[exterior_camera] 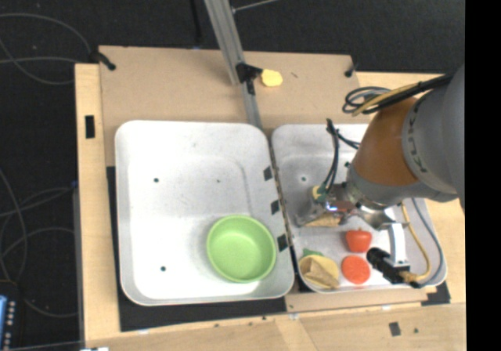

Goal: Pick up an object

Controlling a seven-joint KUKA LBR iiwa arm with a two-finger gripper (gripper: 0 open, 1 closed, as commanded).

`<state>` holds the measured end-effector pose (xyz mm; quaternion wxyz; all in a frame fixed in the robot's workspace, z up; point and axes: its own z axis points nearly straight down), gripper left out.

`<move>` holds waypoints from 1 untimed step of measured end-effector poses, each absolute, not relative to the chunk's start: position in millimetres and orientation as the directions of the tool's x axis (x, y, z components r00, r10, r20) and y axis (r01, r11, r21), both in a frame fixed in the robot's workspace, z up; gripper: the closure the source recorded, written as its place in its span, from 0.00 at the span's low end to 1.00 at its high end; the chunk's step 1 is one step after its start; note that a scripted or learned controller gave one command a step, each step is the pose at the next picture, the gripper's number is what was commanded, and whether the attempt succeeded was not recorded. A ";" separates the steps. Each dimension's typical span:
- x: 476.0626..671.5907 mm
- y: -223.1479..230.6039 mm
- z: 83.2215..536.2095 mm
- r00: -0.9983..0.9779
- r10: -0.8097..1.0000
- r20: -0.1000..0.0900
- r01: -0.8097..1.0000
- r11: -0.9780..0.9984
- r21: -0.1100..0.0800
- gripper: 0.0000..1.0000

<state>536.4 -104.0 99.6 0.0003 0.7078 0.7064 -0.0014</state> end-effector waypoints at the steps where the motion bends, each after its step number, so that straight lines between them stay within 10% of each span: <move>1: 537.8 -103.7 111.5 0.006 1.000 0.000 1.000 -0.006 0.004 1.00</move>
